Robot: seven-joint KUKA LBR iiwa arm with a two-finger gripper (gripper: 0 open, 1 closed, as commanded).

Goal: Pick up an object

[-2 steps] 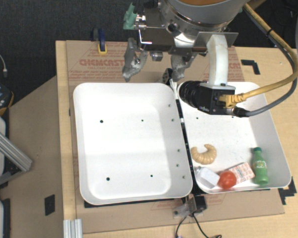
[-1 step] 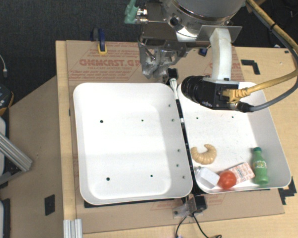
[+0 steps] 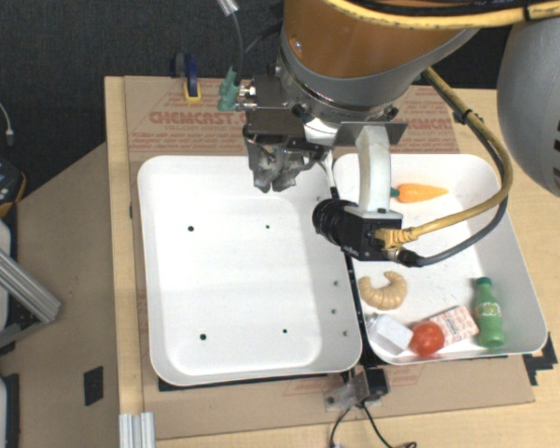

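Note:
My gripper (image 3: 276, 177) hangs over the back edge of the left bin (image 3: 168, 278), near the wall shared with the right bin (image 3: 521, 278). I see nothing in it. The right bin holds an orange carrot (image 3: 420, 192) at the back and a tan croissant (image 3: 385, 290) near the middle. A red tomato (image 3: 427, 338), a red-and-white packet (image 3: 455, 322), a small white box (image 3: 387, 331) and a green bottle (image 3: 488, 312) lie along its front. All of these lie to the right of the gripper and nearer the front.
A black cylinder (image 3: 341, 224) with a brass fitting and a hose (image 3: 467, 215) hangs from the arm over the divider between the bins. The arm's orange band (image 3: 373, 17) covers the back of the right bin. Clips (image 3: 192, 75) sit on the cardboard behind the left bin.

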